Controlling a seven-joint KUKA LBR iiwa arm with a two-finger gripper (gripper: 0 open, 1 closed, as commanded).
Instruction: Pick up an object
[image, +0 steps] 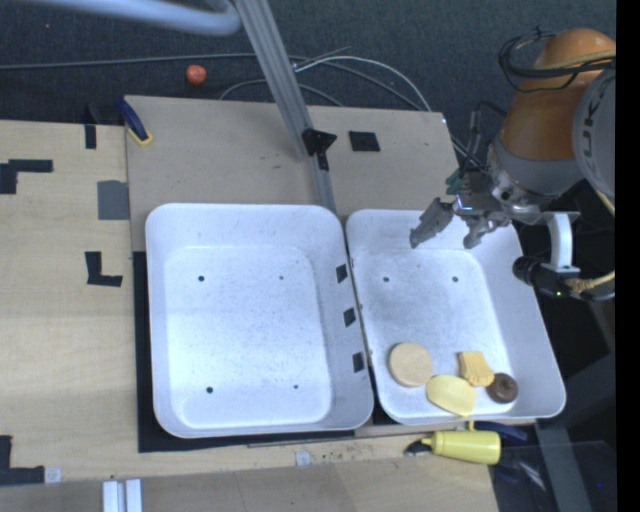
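Observation:
My gripper (448, 234) hangs open above the far end of the right bin (430, 290), with nothing between its fingers. At the bin's near end lie a round tan disc (410, 364), a yellow lemon-shaped piece (451, 393), a small orange-yellow piece (476, 368) and a small brown ring (502, 388). They sit close together, well toward the camera from the gripper.
The left bin (245, 315) stands beside the right one. A yellow tool (465, 446) lies on the bench just in front of the right bin. A grey pole (290, 105) slants up behind the bins, and cables run along the far side.

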